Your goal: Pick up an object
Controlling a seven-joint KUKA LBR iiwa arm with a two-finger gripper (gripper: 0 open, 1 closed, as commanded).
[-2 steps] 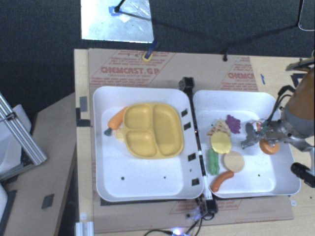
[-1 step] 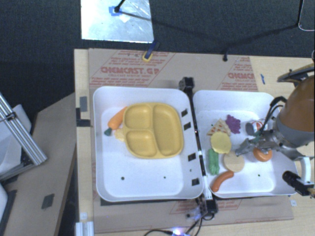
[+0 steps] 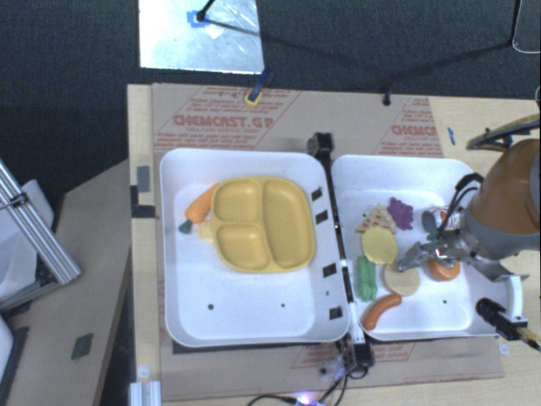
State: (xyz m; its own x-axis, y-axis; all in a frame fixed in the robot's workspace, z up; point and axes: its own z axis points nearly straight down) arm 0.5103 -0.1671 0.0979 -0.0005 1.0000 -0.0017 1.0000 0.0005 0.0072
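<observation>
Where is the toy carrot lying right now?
The carrot lies in the left bin, touching the upper-left edge of the yellow divided plate.

The bench [image 3: 101, 227] is overlaid by printed cardboard sheet [image 3: 287, 112]; two white bins, left bin [image 3: 182, 311] and right bin [image 3: 423, 169], are seated on it.

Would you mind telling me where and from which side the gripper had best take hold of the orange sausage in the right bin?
Grip the sausage across its narrow middle, coming straight down from above. It lies flat and slanted near the right bin's front left corner, apart from the green piece, so fingers probably fit either side of it.
</observation>
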